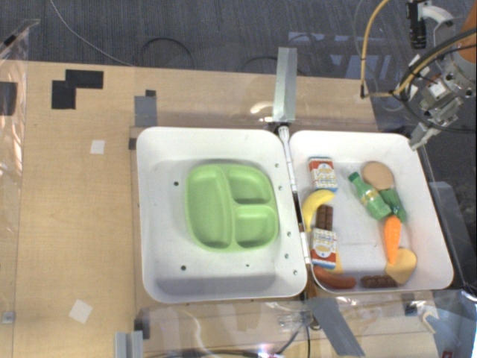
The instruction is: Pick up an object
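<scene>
The right white bin (425, 171) holds several toy foods. A red-and-white can (322, 174) lies at its upper left, with a banana (316, 203) and a chocolate bar (323, 217) below it. A second can (324, 247) and a sausage (336, 279) lie near the bin's front wall. A green bottle (370, 195), a tan bread roll (378, 174), a carrot (392, 237) and a yellow piece (402, 264) lie on the right side. My gripper (426, 125) hangs above the bin's far right corner, away from all of them, with nothing seen in it.
The left white bin (160, 274) carries a green divided plate (229, 206). A metal post (285, 88) rises behind the wall between the two bins. Cables (376, 28) loop above the arm at the top right. Tan bench surface (67, 200) spreads to the left.
</scene>
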Controlling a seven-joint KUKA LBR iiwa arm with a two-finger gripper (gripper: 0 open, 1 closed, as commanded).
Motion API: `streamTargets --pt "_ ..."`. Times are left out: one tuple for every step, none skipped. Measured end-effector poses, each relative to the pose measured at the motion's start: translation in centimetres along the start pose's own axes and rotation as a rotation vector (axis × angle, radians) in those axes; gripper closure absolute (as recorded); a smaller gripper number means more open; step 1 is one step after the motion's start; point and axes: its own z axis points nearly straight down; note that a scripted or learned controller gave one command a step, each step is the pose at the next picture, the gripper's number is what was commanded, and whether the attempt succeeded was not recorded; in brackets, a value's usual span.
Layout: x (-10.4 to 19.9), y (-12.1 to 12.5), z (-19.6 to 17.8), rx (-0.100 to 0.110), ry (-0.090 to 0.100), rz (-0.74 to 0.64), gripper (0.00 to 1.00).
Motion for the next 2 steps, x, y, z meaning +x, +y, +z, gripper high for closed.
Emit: streamTargets --pt "-0.7 0.1 -0.3 -0.001 -0.001 -0.325 1.0" --pt "-1.2 -0.5 -2.8 -0.001 0.001 -0.558 1.0"
